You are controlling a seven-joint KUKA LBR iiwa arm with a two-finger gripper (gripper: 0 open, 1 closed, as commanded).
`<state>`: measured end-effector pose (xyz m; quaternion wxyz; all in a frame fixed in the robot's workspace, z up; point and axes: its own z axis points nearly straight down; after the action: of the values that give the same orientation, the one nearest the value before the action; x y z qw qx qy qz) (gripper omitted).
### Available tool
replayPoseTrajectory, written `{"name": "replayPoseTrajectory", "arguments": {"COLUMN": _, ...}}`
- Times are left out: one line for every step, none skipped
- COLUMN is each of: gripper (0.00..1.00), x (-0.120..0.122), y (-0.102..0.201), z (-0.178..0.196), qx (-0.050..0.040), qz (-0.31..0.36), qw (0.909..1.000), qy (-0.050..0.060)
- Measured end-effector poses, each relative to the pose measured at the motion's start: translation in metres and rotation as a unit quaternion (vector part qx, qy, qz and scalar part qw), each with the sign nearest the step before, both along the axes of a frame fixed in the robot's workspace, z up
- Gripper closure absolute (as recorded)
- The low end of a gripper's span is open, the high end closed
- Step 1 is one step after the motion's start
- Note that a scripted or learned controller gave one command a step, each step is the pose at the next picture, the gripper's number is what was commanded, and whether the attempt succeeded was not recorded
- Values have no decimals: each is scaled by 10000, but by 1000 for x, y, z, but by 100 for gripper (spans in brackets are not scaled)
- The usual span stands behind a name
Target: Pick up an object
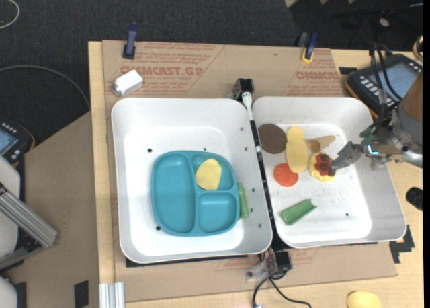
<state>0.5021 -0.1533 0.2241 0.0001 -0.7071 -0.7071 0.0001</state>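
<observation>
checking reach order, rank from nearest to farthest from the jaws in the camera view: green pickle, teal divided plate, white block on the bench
Measured from the gripper in the right bin:
1. green pickle, right bin, near its front.
2. teal divided plate, left bin.
3. white block, on the bench beyond the left bin's far corner.

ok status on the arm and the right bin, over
Gripper low in right bin, at the small red-and-yellow toy; grasp unconfirmed. Yellow piece, brown disc, orange piece crowd its left. Green piece apart.

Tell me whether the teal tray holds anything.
Yes. A yellow piece lies in the upper right compartment of the tray.
</observation>
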Motion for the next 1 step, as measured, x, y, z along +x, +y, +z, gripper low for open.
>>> {"name": "replayPoseTrajectory", "arguments": {"gripper": 100, "x": 1, "y": 0, "z": 11, "qx": -7, "qz": 2, "qw": 10000, "qy": -16}}
